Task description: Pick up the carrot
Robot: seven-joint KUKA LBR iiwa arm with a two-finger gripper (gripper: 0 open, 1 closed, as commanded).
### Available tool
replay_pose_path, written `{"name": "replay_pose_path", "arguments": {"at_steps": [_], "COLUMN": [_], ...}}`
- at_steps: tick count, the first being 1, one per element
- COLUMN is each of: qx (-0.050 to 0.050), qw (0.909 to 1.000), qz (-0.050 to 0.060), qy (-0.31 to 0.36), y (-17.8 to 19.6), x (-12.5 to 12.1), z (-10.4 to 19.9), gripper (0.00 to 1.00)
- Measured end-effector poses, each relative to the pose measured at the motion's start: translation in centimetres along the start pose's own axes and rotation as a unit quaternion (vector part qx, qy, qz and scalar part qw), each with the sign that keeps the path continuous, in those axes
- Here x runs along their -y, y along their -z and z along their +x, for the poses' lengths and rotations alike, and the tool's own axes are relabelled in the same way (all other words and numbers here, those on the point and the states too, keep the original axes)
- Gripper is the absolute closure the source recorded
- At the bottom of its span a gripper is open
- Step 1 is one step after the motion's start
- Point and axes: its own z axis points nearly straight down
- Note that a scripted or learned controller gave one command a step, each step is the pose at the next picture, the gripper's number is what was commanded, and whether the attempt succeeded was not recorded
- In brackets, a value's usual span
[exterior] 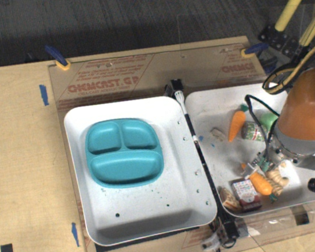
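Note:
The carrot [237, 124], orange with a small green top, lies tilted in the upper middle of the right bin [213, 105]. The arm, with its orange band [306, 110], reaches in from the right and covers the bin's right side. Its gripper [270, 162] points down over the lower part of the bin, below and to the right of the carrot and apart from it. It hangs just above a cluster of small items.
A green-capped bottle [254, 131] lies right beside the carrot. A second orange piece [261, 184], a small printed box [245, 191] and a tan item [279, 179] sit under the gripper. The left bin [101, 219] holds a blue divided plate [124, 151].

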Motion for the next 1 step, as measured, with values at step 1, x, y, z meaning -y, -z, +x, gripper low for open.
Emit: {"name": "replay_pose_path", "arguments": {"at_steps": [1], "qx": [-0.006], "qw": [0.9999], "qz": [0.006], "qy": [-0.013], "y": [8.39], "x": [-2.41], "z": [6.53], "gripper": [1.00]}}
